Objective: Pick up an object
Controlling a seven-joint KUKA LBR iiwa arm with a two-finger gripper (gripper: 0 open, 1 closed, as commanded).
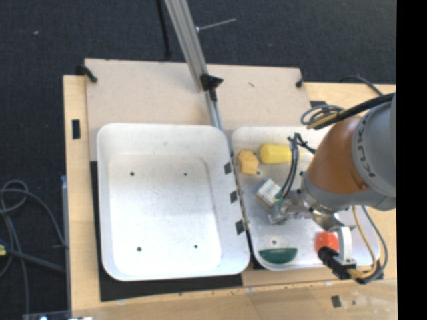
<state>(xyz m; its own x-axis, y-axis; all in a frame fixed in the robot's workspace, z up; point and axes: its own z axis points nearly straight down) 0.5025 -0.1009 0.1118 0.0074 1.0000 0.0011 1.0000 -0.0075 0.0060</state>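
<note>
The right bin (248,136) holds several small objects. A yellow cylinder (275,154) lies near its far edge, with a tan lump (247,162) just left of it. A small white and green box (267,191) sits mid-bin. A dark green half-round piece (277,254) rests at the near rim. An orange object (326,240) lies at the near right, partly under the arm. My gripper (280,213) hangs low in the right bin, just below and right of the white and green box. The arm's orange band (337,162) covers the bin's right side.
The left bin (167,199) sits beside the right one, sharing a middle wall. A slanted metal pole (190,42) rises behind the bins. Cables (319,115) loop at the back right, and more lie on the floor at the left.
</note>
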